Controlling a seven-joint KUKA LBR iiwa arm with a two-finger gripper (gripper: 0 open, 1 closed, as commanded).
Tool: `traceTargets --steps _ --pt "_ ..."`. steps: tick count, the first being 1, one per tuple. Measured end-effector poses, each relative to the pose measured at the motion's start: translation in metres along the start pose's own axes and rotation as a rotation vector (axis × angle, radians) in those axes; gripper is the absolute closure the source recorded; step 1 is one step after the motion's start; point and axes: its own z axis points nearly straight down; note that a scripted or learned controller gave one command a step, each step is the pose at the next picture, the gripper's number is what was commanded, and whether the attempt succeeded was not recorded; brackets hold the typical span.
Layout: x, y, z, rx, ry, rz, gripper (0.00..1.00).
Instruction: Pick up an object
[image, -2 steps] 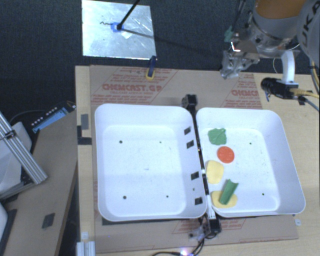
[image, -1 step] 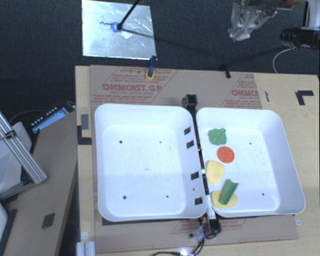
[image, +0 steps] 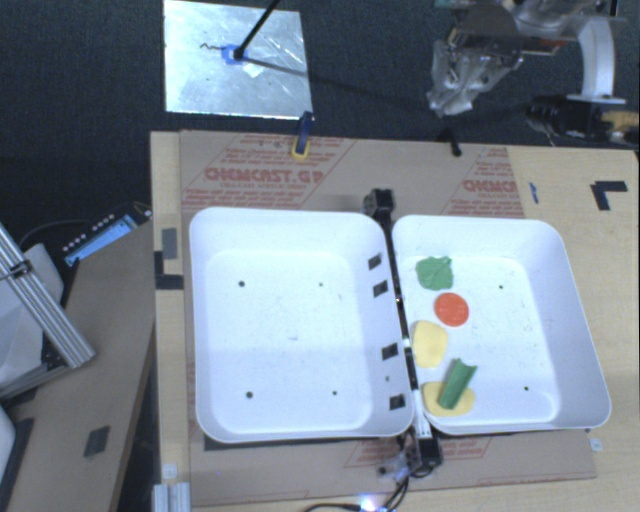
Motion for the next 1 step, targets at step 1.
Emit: traceTargets --steps 1 --pt "0.0123 0.0566 -0.0005 -0.004 -0.003 0.002 1.00"
